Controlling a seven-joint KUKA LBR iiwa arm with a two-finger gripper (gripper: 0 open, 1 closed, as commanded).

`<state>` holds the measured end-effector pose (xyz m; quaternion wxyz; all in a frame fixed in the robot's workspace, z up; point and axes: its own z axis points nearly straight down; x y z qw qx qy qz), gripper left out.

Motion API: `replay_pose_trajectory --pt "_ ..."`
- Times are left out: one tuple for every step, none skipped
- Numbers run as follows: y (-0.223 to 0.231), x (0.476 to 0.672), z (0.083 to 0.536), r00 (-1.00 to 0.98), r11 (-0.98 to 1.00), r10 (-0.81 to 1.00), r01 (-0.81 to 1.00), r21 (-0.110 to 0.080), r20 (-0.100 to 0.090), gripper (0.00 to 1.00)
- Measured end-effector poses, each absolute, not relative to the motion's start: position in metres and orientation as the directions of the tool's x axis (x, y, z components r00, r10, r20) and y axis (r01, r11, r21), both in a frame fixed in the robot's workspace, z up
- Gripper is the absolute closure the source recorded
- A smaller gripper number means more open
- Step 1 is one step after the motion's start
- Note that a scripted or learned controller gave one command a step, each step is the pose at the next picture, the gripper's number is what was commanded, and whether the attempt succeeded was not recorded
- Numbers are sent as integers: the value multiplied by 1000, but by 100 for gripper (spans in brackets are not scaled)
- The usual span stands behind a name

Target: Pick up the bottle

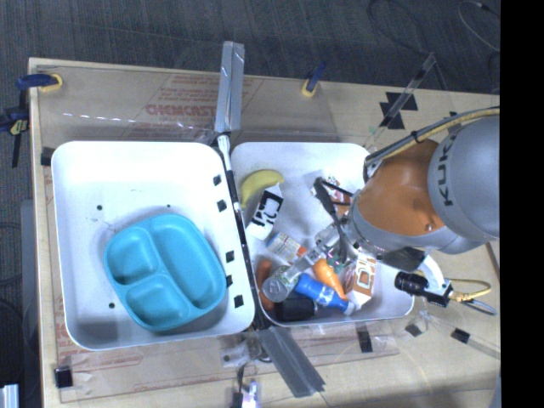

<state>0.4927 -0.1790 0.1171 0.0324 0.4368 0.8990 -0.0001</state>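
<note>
The gripper is hanging over the right bin, its state unclear; the bottle is lying crowded against the near wall, leaving open room rearward.

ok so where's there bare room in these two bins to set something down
Left bin: bare floor along its back and left side, around the blue divided tray. Right bin: a small bare strip at the back, behind the banana. Its front half is crowded with piled items under the arm.

The grey arm bears the letters "KU" in black; faint red lettering on the bench top is too blurred to read
</note>
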Motion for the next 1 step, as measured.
replay_pose_trajectory --pt "-139 478 127 -476 476 879 879 2 -3 0"
